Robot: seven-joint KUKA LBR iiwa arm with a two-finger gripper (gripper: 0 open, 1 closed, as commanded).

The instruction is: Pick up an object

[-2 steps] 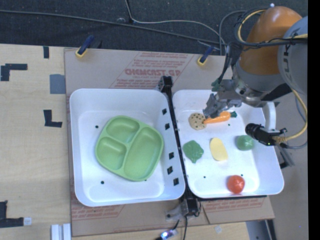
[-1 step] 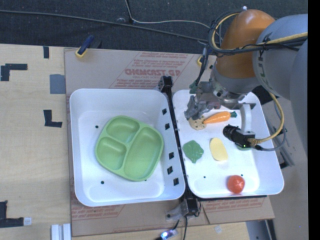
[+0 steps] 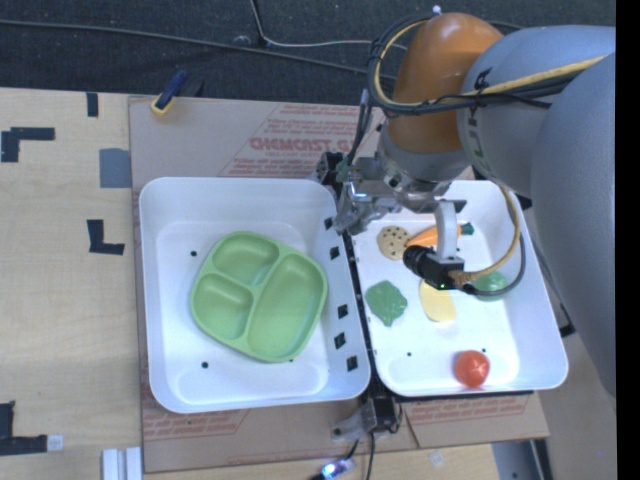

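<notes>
Brown cardboard [image 3: 250,138] lies on the bench [image 3: 50,268]; what looks like a clamp [image 3: 168,93] grips its corner.

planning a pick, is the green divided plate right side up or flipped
Right side up: the green divided plate lies in the view's left bin with its three hollow compartments facing up.

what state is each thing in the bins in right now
plate, right side up, flat in left bin, nothing on it
cookie, flat in right bin, free
carrot, lying, partly hidden
leaf, flat, free
yellow slice, flat, partly covered
tomato, resting near right bin's front wall, free
end effector, over the bins' shared wall
</notes>
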